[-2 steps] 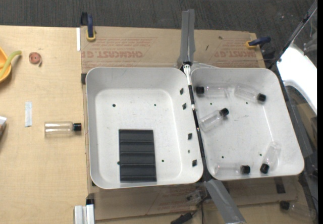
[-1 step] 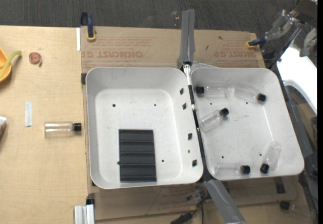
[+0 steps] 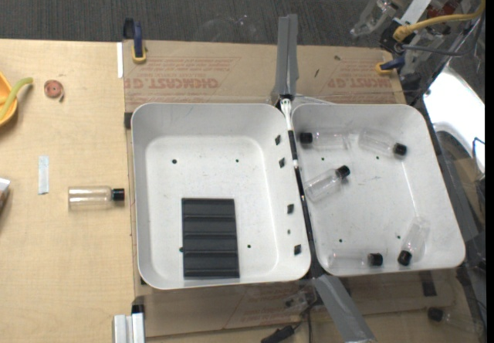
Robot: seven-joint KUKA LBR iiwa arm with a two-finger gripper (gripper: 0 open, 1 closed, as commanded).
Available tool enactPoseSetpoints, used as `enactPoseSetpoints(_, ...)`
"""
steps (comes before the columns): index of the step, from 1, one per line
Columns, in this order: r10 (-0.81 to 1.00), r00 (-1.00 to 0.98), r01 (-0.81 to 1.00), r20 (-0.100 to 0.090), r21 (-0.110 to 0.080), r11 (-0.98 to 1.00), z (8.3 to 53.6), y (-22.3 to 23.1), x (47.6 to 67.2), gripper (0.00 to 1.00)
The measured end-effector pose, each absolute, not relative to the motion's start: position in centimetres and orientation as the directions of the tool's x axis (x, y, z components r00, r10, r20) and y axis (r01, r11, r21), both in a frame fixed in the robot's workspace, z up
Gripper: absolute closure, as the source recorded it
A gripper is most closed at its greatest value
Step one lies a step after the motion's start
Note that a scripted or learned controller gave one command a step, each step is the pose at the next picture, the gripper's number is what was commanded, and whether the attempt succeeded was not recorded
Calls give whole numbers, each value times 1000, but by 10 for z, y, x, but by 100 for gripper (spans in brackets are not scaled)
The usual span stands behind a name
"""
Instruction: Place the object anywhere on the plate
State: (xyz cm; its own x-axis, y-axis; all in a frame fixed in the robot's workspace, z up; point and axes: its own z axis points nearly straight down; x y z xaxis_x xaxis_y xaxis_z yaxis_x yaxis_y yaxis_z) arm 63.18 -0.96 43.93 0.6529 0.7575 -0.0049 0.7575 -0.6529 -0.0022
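Note:
A black ribbed plate point(image 3: 208, 239) lies flat in the front part of the left bin point(image 3: 154, 179). Several clear small bottles with black caps lie in the right bin point(image 3: 444, 202): one near the middle point(image 3: 327, 181), two at the back point(image 3: 328, 139) point(image 3: 380, 144) and two at the front point(image 3: 414, 239) point(image 3: 356, 260). My gripper point(image 3: 372, 15) hangs high at the top right, beyond the back edge of the right bin and well away from the bottles and the plate. Nothing shows in its grasp.
Another clear bottle point(image 3: 93, 195) lies on the wooden bench left of the bins. A yellow-orange object point(image 3: 8, 98) and a small round disc point(image 3: 52, 89) sit at the far left. A grey divider bar point(image 3: 286, 56) runs behind the bins over cardboard.

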Motion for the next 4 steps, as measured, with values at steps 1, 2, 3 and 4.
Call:
enactPoseSetpoints(1, 779, 627, 779, -4, -2, -627, 440, -115, 624, 0)
enactPoseSetpoints(2, 644, 765, 644, -5, -3, -765, 440, -23, 608, 0)
enactPoseSetpoints(3, 528, 849, 528, -6, -3, -849, 400, -150, 613, 0)
enactPoseSetpoints(4, 460, 888, 460, -3, -1, -888, 427, -3, 627, 0)
